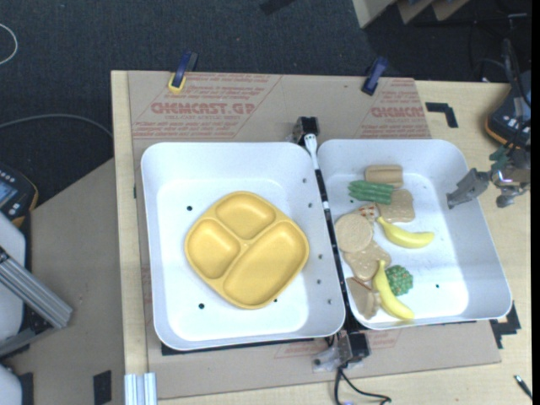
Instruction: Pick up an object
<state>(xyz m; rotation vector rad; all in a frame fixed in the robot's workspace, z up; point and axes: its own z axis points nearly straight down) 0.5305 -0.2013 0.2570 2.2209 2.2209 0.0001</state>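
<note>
The tool (pixel 498 184) is cut off at the right edge; its fingers unclear.

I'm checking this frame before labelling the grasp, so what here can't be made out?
- Gripper: at the camera view's right edge, over the right bin's rim; too small and blurred to tell more.
- Arm: cut off by the right edge.
- Tan food pieces: overlapping in a pile, so their count and shapes are unclear.
- Lower banana: partly covered by the broccoli.
</note>
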